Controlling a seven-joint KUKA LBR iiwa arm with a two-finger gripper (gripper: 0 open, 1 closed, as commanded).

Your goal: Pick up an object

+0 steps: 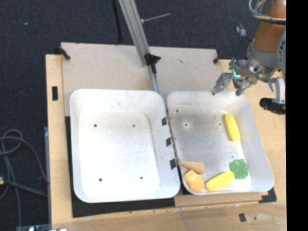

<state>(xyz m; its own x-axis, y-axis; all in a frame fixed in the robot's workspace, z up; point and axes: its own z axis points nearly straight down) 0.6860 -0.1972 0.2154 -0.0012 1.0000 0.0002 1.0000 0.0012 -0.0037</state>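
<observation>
Grey arm [269, 57], orange band, looped cables.

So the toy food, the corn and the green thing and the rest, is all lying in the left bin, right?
No, the camera view shows it in the right bin: the corn, the green piece and the rest lie there. The gripper hangs above that bin's far edge.

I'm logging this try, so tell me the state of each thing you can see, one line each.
gripper: open, holding nothing, above the right bin's far rim.
yellow corn: lying in the right bin, untouched.
yellow banana: lying by the near wall.
green piece: lying beside the banana.
orange piece: lying in the near corner.
left bin: flat on the bench.
</observation>
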